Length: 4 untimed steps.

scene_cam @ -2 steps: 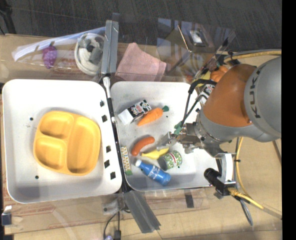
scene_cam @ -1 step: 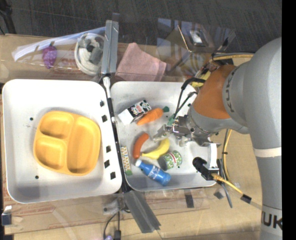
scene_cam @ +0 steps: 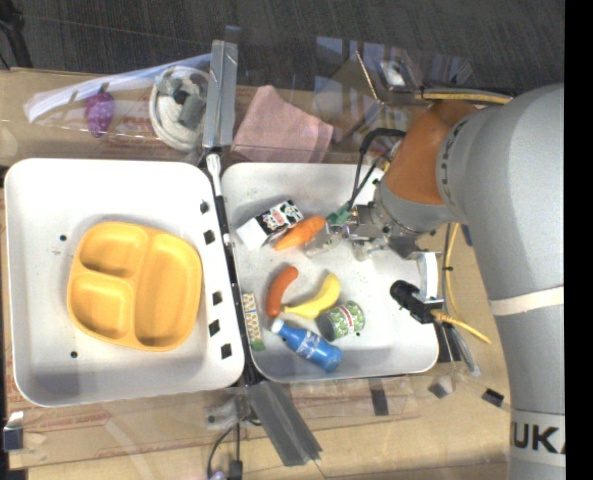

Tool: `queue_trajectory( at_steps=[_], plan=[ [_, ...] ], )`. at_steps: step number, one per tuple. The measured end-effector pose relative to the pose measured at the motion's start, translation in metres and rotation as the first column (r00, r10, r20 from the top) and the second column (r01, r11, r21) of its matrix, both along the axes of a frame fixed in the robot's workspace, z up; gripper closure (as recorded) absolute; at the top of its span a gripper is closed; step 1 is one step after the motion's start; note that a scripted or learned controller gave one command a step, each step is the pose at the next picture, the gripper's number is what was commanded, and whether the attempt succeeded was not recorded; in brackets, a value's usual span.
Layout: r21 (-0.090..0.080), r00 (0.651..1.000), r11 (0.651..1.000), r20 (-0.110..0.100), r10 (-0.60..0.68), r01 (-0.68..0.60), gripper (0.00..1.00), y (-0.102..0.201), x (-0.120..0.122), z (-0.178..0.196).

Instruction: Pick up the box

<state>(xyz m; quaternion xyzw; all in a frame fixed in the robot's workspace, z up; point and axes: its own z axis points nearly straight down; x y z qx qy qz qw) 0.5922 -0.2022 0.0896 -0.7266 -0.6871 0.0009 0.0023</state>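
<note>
Grey arm hides most of gripper [scene_cam: 348, 226]; finger state unreadable. Black-and-white box [scene_cam: 276, 218] lies just left, its corner under the carrot [scene_cam: 300, 233].

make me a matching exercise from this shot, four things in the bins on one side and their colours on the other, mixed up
Things:
1. divided tray in the left bin
2. carrot by the gripper
3. bottle at the near edge of the right bin
4. can beside the banana

Colours:
A. blue with a white cap
B. green with a white and red label
C. yellow
D. orange

Pairs: 1-C, 2-D, 3-A, 4-B
</note>
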Motion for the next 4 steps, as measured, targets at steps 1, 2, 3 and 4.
queue_trajectory(
  at_steps=[1,2,3,4],
  plan=[
    [0.001,0.994,0.994,-0.001,0.114,-0.114,0.0,0.034,-0.057,0.077],
    [-0.001,0.988,0.988,0.001,0.153,-0.153,0.0,0.016,0.013,0.0],
    [-0.001,1.0,1.0,-0.001,-0.003,0.003,0.0,0.052,0.062,0.0],
    [0.0,0.999,0.999,-0.002,-0.036,0.036,0.0,0.012,0.0,0.088]
  ],
)
